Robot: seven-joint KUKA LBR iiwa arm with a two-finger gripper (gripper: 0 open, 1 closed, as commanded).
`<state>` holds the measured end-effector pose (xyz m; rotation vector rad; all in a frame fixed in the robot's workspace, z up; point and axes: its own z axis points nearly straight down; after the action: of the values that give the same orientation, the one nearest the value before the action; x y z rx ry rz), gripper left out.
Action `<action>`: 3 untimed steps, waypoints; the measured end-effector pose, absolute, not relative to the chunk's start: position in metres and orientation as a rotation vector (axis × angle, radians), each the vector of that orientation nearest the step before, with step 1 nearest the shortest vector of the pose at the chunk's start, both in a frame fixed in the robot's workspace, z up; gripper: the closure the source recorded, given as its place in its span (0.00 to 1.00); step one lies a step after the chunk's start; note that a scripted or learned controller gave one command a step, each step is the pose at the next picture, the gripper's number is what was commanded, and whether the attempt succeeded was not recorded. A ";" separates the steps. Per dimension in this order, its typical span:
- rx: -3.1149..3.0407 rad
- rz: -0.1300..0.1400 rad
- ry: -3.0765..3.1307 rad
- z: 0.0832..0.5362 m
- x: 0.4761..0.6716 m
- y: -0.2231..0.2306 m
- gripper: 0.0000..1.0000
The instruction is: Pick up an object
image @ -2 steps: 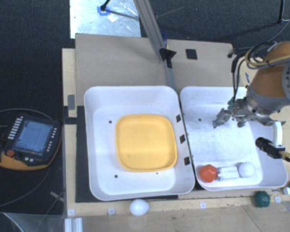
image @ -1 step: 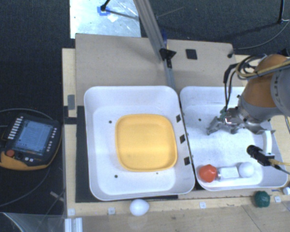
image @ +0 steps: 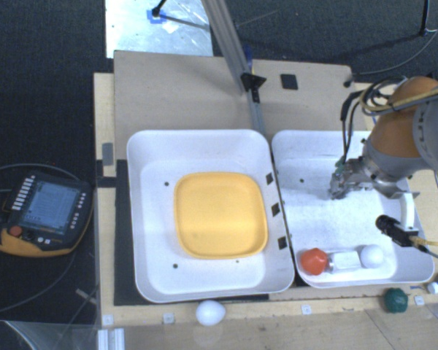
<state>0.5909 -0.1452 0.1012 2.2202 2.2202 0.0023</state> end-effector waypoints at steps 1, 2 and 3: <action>2.217 0.006 2.219 0.164 0.596 -0.148 1.00; 2.217 0.005 2.220 0.218 0.593 -0.139 1.00; 2.217 0.005 2.219 0.271 0.594 -0.139 1.00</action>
<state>0.5943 -0.1391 0.2713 2.2175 2.2193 0.0051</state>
